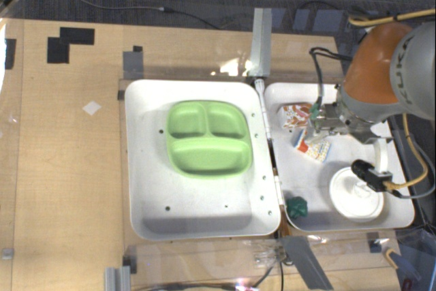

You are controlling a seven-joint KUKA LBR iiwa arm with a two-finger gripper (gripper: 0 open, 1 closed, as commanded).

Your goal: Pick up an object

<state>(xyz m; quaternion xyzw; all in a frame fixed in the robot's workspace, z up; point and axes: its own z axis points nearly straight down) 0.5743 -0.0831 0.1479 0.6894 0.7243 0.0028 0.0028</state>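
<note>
While the arm (392, 71) reaches in from three o'clock, its end effector (321, 120) hovers over wrapped packets (308, 133), seemingly choosing one; its grip can't be told.

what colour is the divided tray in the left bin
Light green; the tray shows best in the camera view.

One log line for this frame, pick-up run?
arm: over right bin | end effector: above packets | left bin: green tray | also right bin: white bowl, green object

Green tray (207, 138) fills left bin's middle, right bin (300, 177) crowded
</note>
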